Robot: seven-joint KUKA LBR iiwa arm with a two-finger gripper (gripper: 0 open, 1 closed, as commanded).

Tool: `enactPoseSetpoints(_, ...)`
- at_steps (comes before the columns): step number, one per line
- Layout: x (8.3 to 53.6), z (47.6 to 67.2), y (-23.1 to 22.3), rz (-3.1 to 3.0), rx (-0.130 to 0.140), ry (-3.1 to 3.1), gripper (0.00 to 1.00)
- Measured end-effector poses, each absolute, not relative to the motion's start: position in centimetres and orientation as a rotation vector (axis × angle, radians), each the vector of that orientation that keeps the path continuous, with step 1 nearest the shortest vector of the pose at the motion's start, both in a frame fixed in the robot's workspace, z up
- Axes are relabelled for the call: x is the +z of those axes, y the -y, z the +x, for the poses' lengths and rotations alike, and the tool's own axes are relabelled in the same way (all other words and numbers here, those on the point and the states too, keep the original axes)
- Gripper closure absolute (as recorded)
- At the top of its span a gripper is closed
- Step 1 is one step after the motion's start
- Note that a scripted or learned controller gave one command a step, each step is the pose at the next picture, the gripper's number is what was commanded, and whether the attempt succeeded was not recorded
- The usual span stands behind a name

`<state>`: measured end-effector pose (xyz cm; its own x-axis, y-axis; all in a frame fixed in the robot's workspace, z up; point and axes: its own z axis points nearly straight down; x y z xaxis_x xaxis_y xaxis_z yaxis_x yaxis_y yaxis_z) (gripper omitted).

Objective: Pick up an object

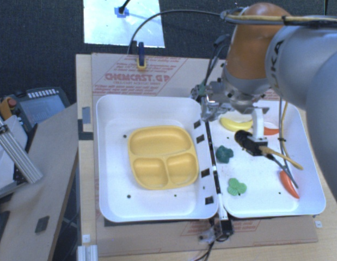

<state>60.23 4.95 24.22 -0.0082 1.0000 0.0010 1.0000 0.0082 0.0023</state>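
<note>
Camera view, tool (212,109) above right bin (307,200), near banana (233,124)

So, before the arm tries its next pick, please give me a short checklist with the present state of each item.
1. Objects lie in the right bin, namely banana, two green pieces, orange carrot: ok.
2. Tool is above the right bin: not ok, it hangs over the divider between the bins.
3. Something is held in the tool: cannot tell.
4. Yellow tray sits flat in the left bin: ok.
5. Objects are spaced apart: ok.
</note>
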Motion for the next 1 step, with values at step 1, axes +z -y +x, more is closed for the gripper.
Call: enactPoseSetpoints(1, 22.62, 60.75, -10.3, 2.213, 0.003, -2.228, 1.0)
